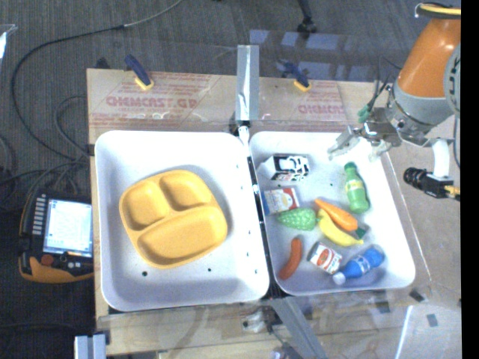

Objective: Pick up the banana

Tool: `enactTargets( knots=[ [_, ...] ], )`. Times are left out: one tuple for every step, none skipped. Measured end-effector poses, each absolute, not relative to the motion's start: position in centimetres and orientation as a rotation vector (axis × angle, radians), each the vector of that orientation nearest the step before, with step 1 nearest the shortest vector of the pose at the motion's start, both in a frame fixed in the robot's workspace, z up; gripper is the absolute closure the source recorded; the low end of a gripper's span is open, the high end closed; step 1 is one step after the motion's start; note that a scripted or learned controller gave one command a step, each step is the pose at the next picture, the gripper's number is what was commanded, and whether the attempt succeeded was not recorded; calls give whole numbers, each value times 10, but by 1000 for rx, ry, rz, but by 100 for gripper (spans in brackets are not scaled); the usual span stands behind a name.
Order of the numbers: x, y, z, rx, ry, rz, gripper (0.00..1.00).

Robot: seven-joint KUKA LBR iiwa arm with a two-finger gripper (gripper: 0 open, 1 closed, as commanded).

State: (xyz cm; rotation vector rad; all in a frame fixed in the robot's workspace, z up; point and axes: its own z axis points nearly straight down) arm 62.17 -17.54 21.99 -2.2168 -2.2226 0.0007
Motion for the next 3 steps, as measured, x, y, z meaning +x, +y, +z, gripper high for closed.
enactTargets(
  knots=[
    [586, -176, 103, -2156, -2276, -10, 0],
    [527, -169, 91, -2024, -2423, -12, 0],
    [492, -154, 92, -2208, -2262, -18, 0]
  ],
)
